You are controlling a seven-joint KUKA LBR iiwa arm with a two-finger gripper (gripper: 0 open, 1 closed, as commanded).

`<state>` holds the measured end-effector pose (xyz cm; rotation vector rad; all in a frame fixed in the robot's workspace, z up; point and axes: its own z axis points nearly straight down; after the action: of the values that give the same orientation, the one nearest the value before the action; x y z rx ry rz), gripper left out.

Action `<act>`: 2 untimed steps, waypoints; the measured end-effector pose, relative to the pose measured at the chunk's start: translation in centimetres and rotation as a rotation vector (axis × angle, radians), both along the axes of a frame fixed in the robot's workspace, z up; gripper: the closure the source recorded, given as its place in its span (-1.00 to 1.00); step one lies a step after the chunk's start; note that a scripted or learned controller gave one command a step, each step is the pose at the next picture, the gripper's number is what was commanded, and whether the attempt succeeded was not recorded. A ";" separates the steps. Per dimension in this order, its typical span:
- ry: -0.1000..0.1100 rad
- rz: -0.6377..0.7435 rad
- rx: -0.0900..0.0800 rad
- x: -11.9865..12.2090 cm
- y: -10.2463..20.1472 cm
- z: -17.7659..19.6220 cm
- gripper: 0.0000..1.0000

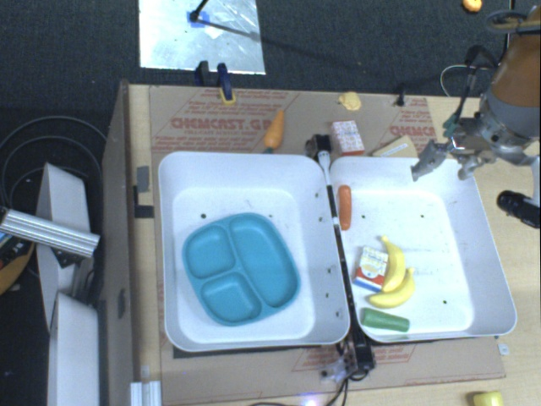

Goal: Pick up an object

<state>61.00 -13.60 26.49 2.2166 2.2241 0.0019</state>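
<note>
Smooth white bins (473, 227) (curved yellow banana (397, 279))

We see the arm (517, 74) reaching in from the right edge, its orange band uppermost and the grey wrist below it, angled down and toward the left. The gripper (445, 161) hangs at the far right of the scene with its two fingers (425, 163) spread apart and pointing down and leftward, nothing between them. A dark cable loops out from the wrist on its far side.
</note>
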 end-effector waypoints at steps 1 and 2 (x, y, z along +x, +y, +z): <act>0.019 -0.007 0.005 -9.7 -1.1 -14.1 -1.00; -0.003 0.001 -0.002 -7.8 3.4 -17.9 -1.00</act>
<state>53.19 -10.17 8.62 2.2123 2.2230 0.0030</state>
